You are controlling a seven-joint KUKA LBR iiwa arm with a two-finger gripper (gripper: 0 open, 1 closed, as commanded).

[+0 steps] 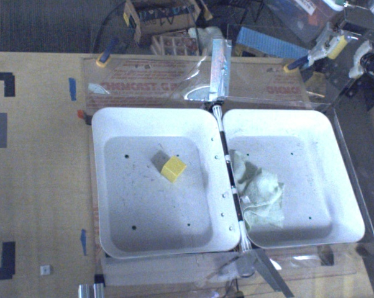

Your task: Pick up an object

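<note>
I see a yellow block (173, 169) in the left bin (106, 129), a cloth (258, 191) at three o'clock. Nothing picked; tool state I cannot tell. Next, I descend on the block.

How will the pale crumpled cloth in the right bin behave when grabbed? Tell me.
The cloth looks crumpled and soft, so it will probably flop and drape. It likely weighs little. Lying against the right bin wall by the divider, it may drag or unfold when pinched.

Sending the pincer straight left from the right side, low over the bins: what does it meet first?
Probably the right bin's outer rim, then the crumpled pale cloth inside it; height is unclear from above.
</note>
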